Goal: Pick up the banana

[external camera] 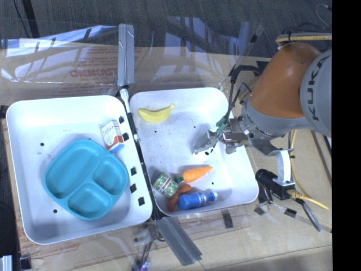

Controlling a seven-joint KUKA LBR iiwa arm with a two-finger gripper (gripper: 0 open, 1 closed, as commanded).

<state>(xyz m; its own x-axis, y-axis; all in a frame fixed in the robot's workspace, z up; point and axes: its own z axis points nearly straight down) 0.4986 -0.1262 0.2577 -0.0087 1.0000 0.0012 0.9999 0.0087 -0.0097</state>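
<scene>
Now, arm over the right bin [237, 103], nothing grasped.
Seen from above, the pincer [206, 143] hangs slightly open and empty; the banana [155, 113] lies up-left of it, probably light, smooth; grip mid-curve.

Arm [293, 95]: grey casing, broad orange band, white "KUKA" lettering; small metallic tool [211, 143], black cables alongside.
</scene>
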